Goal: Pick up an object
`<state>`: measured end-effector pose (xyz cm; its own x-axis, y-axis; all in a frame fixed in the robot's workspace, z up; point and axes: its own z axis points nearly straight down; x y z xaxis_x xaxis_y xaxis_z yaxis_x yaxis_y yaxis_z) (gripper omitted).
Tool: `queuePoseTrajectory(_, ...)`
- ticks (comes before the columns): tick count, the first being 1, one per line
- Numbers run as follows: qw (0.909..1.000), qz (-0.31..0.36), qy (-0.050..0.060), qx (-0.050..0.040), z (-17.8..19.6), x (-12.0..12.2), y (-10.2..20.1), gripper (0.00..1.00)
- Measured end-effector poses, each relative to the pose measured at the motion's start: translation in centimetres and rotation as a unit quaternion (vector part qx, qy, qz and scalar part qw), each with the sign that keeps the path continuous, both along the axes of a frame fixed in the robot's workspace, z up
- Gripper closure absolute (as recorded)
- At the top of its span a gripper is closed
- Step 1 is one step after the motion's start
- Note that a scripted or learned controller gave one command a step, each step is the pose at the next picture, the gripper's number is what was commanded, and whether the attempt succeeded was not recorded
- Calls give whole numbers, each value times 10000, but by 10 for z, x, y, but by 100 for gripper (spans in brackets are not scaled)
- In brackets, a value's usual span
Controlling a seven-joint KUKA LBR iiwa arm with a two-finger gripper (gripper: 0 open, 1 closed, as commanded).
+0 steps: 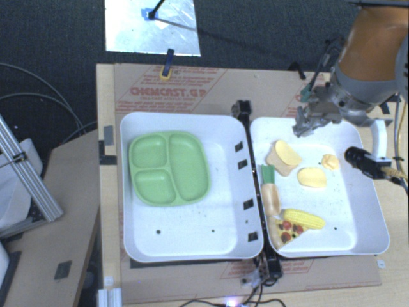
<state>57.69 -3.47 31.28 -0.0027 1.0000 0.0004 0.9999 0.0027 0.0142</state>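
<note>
Red printed lettering runs across the cardboard sheet (192, 85) under the bins, in the upper middle of the frame; it reads roughly "CHEMCAST G P", blurred. More red print near the bottom edge cannot be read.

Green three-compartment plastic plate (169, 168) lies in left white bin (192, 245). Right white bin (364, 226) holds yellow plastic corn cob (304, 219) in front, pale yellow oval piece (312, 177) behind it.
</note>
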Motion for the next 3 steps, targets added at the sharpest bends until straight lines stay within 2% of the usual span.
queuePoseTrajectory(1,9999,41,110,13,-129,21,79,100)
queuePoseTrajectory(2,10000,-2,68,-1,-122,23,74,0)
queuePoseTrajectory(3,10000,-22,28,-14,-127,95,14,0)
